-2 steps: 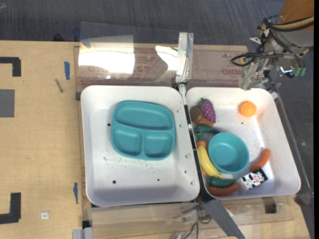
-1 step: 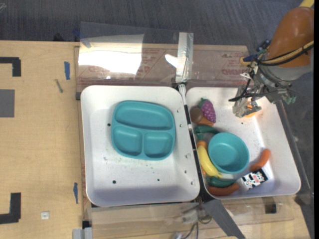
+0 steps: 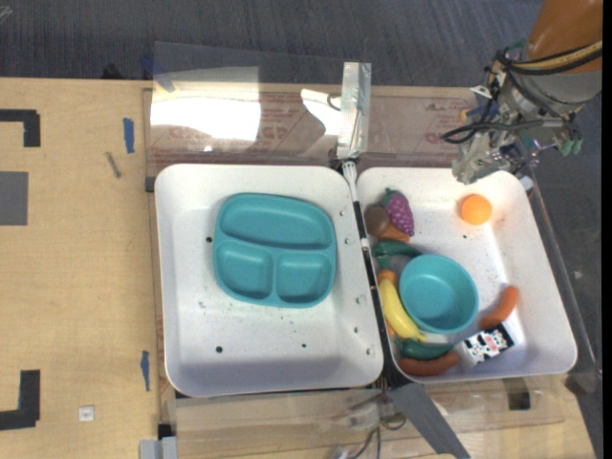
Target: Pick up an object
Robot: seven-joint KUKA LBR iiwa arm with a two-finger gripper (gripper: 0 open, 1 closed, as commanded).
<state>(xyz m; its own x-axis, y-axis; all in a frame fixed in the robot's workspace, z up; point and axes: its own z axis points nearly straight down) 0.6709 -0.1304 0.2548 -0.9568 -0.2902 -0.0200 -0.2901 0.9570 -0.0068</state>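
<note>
My gripper point(image 3: 484, 159) hangs over the far right corner of the right bin point(image 3: 545, 285), just above and beyond an orange ball point(image 3: 475, 208). Nothing shows in its grasp. The right bin also holds purple grapes point(image 3: 399, 212), a brown piece point(image 3: 376, 220), a teal bowl point(image 3: 438, 293), a yellow banana point(image 3: 395, 312), an orange sausage point(image 3: 502, 304), a black-and-white box point(image 3: 489, 342) and a red piece point(image 3: 426, 362) at the near edge.
The left bin point(image 3: 182, 285) carries a teal divided plate point(image 3: 274, 249). A clear plastic sheet and a tape-wrapped post point(image 3: 354, 113) stand behind the bins. Wooden bench lies to the left.
</note>
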